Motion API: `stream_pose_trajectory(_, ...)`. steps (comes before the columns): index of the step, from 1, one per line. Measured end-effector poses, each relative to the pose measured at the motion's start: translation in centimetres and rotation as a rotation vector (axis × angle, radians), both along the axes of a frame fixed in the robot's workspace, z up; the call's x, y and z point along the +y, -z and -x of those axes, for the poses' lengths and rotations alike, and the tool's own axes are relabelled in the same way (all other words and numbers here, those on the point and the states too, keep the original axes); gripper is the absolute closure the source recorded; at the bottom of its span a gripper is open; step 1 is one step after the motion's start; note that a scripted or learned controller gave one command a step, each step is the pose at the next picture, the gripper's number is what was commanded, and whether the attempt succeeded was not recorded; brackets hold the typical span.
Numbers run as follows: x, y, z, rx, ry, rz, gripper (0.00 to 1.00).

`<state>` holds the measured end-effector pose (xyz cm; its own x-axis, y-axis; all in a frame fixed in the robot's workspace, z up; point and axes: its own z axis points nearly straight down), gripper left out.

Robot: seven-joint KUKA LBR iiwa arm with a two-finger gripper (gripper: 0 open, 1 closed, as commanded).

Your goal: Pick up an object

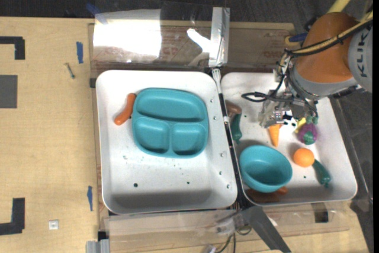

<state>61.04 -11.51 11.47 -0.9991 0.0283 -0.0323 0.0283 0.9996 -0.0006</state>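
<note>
The left bin (112,186) holds a big teal tray (170,121) with three parts. It sits near the middle, closer to the far edge. An orange hot dog toy (124,109) lies just beside the tray's left side, tilted.

At the left edge of the right bin (346,183) lies a thin dark green toy (236,127). A teal bowl (266,167) sits at the near edge, toward the left corner. Something orange peeks out from under its near side; I cannot tell what it is.

The orange carrot (273,134) lies near the middle of this bin, pointing at the bowl. The gripper (278,114) hangs right over the carrot's top end. The wires and dark parts hide its tips, so I cannot tell how wide it is or if it has hold of anything.

To the right are a purple and yellow toy (307,131), an orange ball (304,157), and another dark green toy (322,173) near the right edge.

I think the arm is reaching down for the carrot. Next it should close on the carrot and lift straight up, without bumping the purple toy close by.
</note>
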Motion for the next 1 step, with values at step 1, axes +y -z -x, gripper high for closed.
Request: stream_pose_trajectory(1,-7.12,-11.41,5.65,0.015,-0.065,0.007,1.0)
